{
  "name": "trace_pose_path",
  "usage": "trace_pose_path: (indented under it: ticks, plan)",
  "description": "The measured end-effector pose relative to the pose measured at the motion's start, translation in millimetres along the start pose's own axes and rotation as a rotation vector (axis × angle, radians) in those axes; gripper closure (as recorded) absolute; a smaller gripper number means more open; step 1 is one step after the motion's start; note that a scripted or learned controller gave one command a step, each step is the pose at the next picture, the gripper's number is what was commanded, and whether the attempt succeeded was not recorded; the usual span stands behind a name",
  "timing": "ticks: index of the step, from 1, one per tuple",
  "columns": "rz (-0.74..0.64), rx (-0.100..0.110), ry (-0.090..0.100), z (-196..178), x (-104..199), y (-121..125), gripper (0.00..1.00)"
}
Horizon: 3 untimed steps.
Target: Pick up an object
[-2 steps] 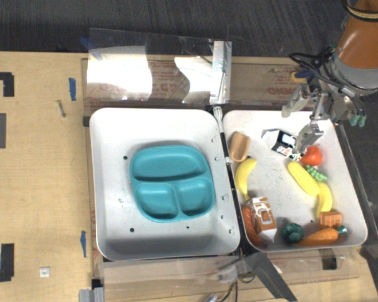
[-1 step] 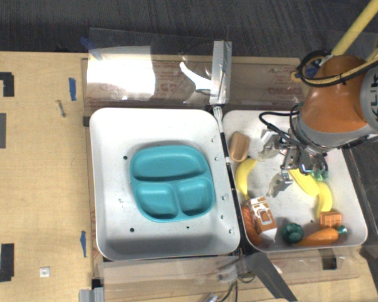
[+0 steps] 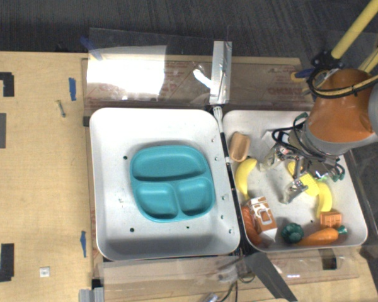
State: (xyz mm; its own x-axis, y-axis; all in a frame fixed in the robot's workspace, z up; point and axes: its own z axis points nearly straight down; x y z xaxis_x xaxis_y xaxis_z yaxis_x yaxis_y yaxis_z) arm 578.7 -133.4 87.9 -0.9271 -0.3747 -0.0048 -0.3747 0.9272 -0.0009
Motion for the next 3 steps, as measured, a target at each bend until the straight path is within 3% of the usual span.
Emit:
trace_pose_path:
  ticks: [1,2,3]
  plan:
    - [0.075,0.001,0.002,0,43,-41,0.0]
    - [0.213,0.002,-0.001,0,69,-26,0.0]
    - [0.212,0.004,-0.004,-11,67,-26,1.0]
